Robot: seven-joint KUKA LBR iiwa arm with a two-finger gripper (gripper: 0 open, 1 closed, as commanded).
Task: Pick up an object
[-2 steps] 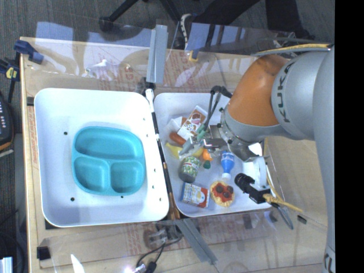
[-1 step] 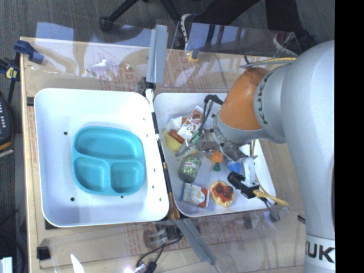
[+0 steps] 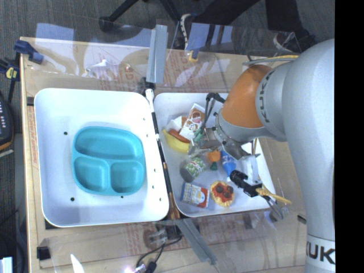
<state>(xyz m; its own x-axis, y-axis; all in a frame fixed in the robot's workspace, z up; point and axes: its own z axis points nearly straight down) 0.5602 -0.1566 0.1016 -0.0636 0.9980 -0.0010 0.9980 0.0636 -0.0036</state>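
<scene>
Yellow banana [image 3: 176, 141], left of pincer [image 3: 206, 144]

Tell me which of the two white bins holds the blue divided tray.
The left bin; the blue tray lies in it, while the right bin holds small cluttered items.
</scene>
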